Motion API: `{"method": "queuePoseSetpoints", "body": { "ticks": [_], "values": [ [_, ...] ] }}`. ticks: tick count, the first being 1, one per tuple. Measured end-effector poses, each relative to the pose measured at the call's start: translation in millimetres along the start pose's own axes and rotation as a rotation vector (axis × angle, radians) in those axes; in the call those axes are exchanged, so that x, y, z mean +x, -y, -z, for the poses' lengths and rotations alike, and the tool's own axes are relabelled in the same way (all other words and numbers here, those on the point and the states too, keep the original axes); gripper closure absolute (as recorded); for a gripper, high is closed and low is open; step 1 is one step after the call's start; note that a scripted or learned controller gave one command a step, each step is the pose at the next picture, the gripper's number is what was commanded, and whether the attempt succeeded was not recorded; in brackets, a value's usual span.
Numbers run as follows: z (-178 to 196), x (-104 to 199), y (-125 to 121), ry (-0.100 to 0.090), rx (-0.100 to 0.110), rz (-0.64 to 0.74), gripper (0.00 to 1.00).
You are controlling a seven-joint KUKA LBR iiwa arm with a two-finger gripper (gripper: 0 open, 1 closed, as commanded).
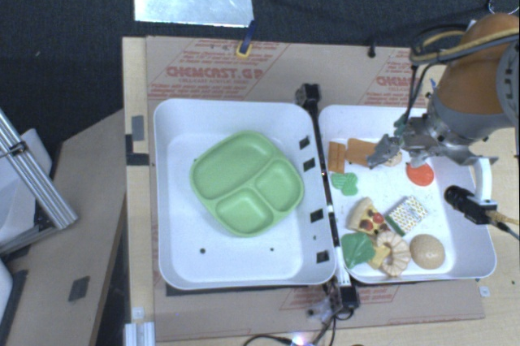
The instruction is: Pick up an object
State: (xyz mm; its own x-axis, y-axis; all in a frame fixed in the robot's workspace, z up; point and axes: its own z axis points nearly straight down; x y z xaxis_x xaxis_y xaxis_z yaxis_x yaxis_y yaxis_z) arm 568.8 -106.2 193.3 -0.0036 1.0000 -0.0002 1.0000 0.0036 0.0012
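Down at the front edge of the table [114, 166], the right bin [484, 255] carries the clutter: a round bun-like piece [427, 251], a pale shrimp-like piece [392, 250], a green leaf [356, 248], a toy pizza slice [367, 217] and a small checkered packet [406, 214]. Further back in that bin lie a second green piece [344, 183], a red disc [420, 175] and an orange-brown slab [361, 149] near the back wall. Across the divider, the left bin [175, 255] holds a green divided plate [246, 183] and little else.

From the right comes the arm [479, 84], grey with its orange band, and its hand [385, 153] hangs low over the back of the right bin, just beside the orange-brown slab. From where I stand I cannot tell how far the hand is open, and nothing visibly sits in it.

So, to my eye, the pick is not yet made. Every toy rests on the bin floor; the closing and the lift are left to do, and the slab looks the likeliest target.
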Motion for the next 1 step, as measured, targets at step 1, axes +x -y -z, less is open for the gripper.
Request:
{"method": "queuePoseSetpoints", "body": {
  "ticks": [1],
  "values": [
    [-61.0, 0.8, -5.5, -0.001, 0.004, -0.002, 0.00]
  ]
}}
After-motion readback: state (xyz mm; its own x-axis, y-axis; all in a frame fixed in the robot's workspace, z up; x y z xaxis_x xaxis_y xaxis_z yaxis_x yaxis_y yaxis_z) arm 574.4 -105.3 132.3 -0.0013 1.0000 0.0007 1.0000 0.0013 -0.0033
